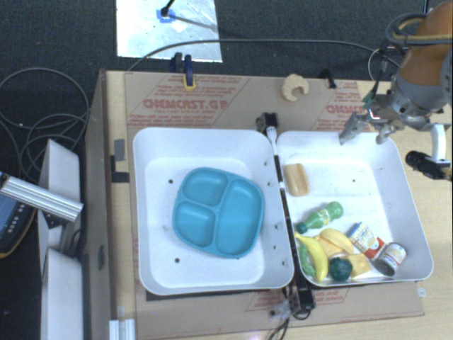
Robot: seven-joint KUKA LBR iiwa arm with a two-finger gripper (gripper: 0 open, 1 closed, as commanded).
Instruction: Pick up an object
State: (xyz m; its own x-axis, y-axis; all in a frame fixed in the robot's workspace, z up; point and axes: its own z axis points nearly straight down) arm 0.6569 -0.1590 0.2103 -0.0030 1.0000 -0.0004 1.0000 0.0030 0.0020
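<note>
My gripper (367, 131) hangs over the far edge of the right bin (396, 163), fingers spread open with nothing between them. In that bin lie a tan bread piece (296, 179), a green bottle (320, 216), yellow bananas (316, 254), a dark green round fruit (340, 269), a small carton with red and blue print (364, 237) and a tin can (391, 258), all clustered at the near end, well below the gripper.
The left bin (157, 183) holds a blue divided plate (218, 212). A beige object (295, 87) sits on the cardboard behind the bins. Cables and a blue clamp (185, 67) lie at the back left.
</note>
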